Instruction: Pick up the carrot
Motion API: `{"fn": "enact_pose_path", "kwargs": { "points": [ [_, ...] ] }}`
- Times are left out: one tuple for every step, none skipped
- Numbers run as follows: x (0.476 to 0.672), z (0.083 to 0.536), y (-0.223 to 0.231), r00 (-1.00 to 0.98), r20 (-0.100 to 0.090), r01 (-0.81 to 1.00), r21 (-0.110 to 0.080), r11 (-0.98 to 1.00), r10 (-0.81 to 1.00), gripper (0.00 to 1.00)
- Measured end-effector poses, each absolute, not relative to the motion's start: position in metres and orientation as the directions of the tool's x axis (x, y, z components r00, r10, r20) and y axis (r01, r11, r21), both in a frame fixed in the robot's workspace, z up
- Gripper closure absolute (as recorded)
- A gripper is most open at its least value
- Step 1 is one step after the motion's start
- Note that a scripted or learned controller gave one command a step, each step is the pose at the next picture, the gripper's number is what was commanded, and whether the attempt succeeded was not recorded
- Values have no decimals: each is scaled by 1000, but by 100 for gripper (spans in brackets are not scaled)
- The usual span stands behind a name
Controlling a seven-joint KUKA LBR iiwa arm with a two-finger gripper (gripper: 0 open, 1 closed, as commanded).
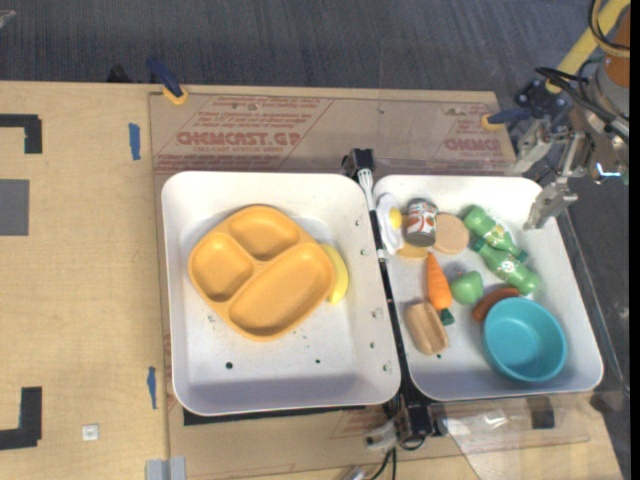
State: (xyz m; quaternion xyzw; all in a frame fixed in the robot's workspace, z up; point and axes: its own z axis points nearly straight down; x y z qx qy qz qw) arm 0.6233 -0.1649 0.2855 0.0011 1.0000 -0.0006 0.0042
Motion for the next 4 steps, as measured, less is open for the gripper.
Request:
{"fn": "enact_pose_path", "kwargs": {
  "points": [
    [618, 179, -64, -998, 7, 67, 8, 998, 67, 0],
    [584, 100, -93, -988, -14, -154, -2, 988, -154, 0],
    [586, 110, -92, -988, -20, -154, -4, 988, -154, 100],
    [585, 109, -92, -988, -18, -155, -3, 988, -155, 0]
  ]
}}
